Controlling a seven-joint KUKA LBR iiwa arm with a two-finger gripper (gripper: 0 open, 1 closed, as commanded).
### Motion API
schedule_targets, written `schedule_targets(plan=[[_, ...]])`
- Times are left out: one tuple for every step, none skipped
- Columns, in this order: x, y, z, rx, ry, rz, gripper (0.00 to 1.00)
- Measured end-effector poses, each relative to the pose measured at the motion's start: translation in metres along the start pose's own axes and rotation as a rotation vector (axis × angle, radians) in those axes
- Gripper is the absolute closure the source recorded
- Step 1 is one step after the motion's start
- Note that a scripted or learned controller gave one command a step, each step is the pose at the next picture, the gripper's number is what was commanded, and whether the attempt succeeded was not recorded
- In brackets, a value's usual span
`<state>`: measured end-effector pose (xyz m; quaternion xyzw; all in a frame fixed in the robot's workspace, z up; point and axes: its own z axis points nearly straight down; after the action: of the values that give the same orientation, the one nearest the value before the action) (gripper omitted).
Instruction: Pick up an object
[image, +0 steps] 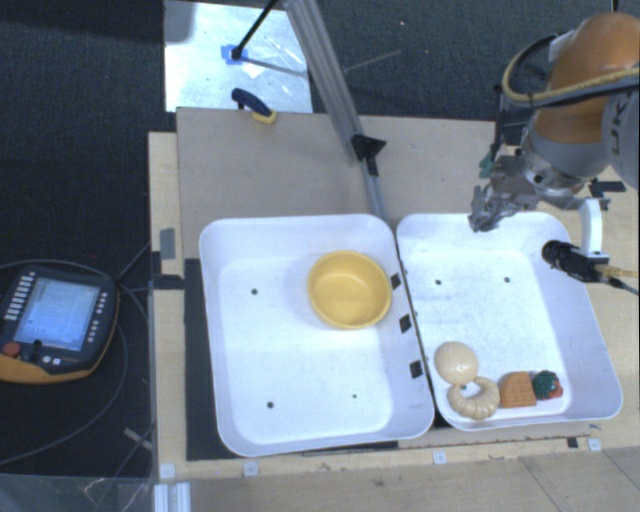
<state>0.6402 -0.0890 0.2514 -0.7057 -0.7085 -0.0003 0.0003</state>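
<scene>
Objects for picking lie clustered in the near corner of the right bin (520, 290): a pale, smooth egg-shaped piece (456, 361), a cream ring-shaped piece (474, 398) touching it on the near side, and just beside the ring an orange block (517, 390) with a small dark green and red item (546, 383) against its right end. The remaining floor of this bin is bare white with a few small dark dots.

The gripper (486, 216) hangs over the far rim of the right bin, well apart from the cluster. Its tip appears as a dark metallic mass; how far the jaws stand open cannot be told, and nothing is seen between them. The grey arm with its orange band (590, 60) enters from the right, with looped cabling around the wrist.

The left bin (250, 390) contains one yellow bowl (349, 289), round, shallow, matte, set upright near the far right corner.

Both bins are shallow white trays with rounded corners, touching side by side on a tan bench (270, 170). A handheld control pendant (55, 322) lies on the dark floor at left.
</scene>
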Motion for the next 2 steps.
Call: schedule_targets(plan=[[0.057, -0.003, -0.003, -0.001, 0.0, -0.001, 1.0], [0.104, -0.013, 0.011, 0.0, 0.0, 0.0, 1.0]])
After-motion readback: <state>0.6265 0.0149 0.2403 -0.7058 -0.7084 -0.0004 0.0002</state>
